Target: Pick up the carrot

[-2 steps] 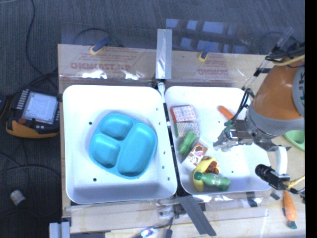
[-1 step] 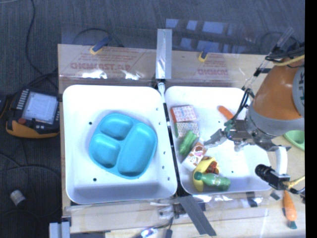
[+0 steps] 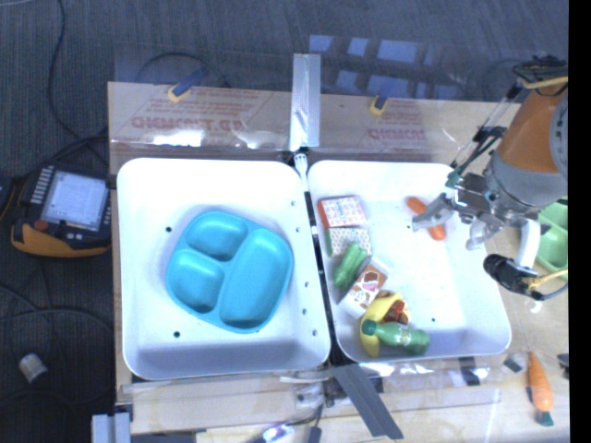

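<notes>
The small orange plastic carrot (image 3: 426, 216) lies in the right-hand shallow white bin (image 3: 480, 340), toward its two o'clock corner, well apart from the toy food clustered along the bin's nine-to-six o'clock side. Its long axis seems to run from ten o'clock to four o'clock. The grey two-finger gripper (image 3: 454, 221) sits just beside it at three o'clock, almost touching. The jaws stand apart with nothing between them; the carrot lies outside them, so the approach likely needs a shift toward nine o'clock.

A robotics lab: taped bench (image 3: 231, 118), teach pendant (image 3: 65, 212) and loose cables (image 3: 55, 12) on grey carpet (image 3: 138, 17).
</notes>
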You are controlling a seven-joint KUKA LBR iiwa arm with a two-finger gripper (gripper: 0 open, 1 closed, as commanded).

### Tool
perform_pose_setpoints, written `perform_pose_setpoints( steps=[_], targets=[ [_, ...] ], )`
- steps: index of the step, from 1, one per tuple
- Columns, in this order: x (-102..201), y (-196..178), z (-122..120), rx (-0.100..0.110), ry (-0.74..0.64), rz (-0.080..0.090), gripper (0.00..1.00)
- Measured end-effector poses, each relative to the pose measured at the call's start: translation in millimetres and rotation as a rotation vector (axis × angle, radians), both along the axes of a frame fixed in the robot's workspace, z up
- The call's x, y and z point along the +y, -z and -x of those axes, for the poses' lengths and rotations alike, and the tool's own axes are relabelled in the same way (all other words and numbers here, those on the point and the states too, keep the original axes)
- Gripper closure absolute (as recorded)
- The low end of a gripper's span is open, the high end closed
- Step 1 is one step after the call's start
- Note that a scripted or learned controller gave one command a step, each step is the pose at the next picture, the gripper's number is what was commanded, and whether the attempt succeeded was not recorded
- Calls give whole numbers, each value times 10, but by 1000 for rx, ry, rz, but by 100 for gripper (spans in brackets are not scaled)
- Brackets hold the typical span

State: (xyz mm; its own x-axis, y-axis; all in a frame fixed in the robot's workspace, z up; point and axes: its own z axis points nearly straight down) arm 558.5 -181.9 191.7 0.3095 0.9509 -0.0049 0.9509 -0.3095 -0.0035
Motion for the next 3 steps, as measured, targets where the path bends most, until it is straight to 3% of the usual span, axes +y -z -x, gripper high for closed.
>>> perform_pose_setpoints(
  steps=[1,2,3],
  targets=[
    [549,911,-323,-18,237,3,0],
    [559,822,-324,-16,234,4,100],
    [555,822,-324,-16,234,5,0]
  ],
)
